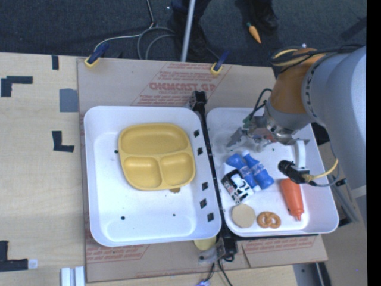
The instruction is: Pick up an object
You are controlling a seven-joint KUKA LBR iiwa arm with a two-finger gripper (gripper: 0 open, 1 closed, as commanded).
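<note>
Blue bottle just below the fingers

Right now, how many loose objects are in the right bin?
5. Blue bottle mid-bin; black-and-white item touching its lower left; tan disc and pretzel along the near edge; orange carrot-like piece to the right. The arm may hide others.

A wooden tabletop with black marks fills the left of the frame. Brown cardboard lies under both bins. Blue-and-yellow clamps grip its upper edge. Cables loop on dark carpet above.
</note>
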